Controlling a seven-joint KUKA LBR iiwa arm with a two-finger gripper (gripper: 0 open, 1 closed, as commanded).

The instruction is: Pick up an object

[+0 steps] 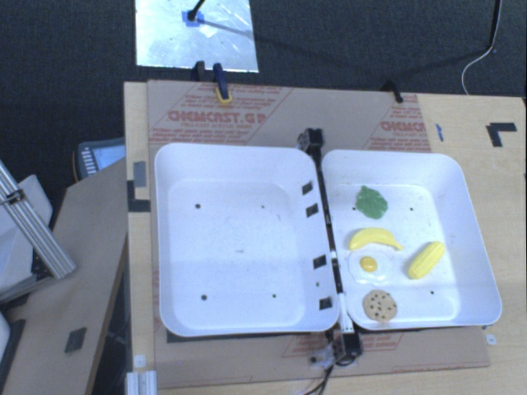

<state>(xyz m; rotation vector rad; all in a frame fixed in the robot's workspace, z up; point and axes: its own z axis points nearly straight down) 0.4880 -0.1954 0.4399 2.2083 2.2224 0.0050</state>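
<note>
Yellow corn (426,260), right of the egg (368,264): probably light, stiff, slick plastic; grasp across its middle. End effector state cannot be told.

Brightness: even and fairly bright over the bench (461,113), dim on the dark floor around it.
Glare: the right bin (473,220) is washed out along its walls; the silver sheet (196,23) at the top shines in pale patches.
Shadows: soft and short, darkest under the near rim of the left bin (239,237).
Sharpness: mildly soft overall; the printed red lettering stays readable.
Distortion: bench edges look slightly slanted from the angled view.
</note>
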